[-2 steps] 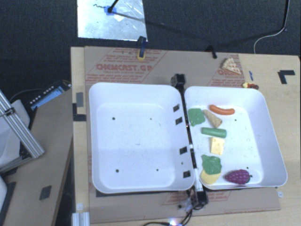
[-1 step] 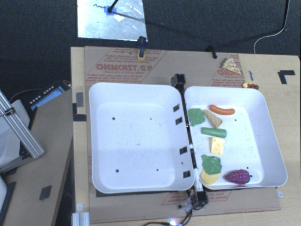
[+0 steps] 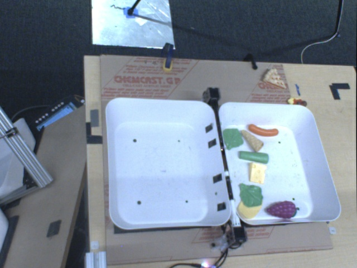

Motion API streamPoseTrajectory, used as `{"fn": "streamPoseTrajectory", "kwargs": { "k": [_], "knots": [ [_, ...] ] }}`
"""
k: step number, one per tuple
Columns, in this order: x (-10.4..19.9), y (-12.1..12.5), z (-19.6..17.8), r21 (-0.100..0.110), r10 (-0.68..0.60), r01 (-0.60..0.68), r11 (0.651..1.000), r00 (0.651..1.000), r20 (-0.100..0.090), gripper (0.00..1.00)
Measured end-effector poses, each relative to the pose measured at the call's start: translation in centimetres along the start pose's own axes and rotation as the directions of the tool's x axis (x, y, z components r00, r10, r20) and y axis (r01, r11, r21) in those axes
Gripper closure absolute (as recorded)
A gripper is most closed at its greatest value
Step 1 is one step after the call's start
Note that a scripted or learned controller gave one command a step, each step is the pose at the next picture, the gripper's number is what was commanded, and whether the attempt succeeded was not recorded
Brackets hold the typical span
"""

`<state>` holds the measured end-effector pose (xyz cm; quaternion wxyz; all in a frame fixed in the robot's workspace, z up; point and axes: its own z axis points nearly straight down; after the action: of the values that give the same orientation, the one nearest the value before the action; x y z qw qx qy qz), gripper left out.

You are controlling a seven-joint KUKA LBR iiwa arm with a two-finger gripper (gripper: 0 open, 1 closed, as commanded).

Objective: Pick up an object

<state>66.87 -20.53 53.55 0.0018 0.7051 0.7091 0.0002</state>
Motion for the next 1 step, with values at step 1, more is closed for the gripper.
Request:
{"fn": "streamPoseTrajectory", "kwargs": {
  "k": [1],
  "knots": [
    [4.87,-6.38,-0.15,0.000,-0.002,0.002,1.000,1.000,-0.003,1.00]
  ]
}}
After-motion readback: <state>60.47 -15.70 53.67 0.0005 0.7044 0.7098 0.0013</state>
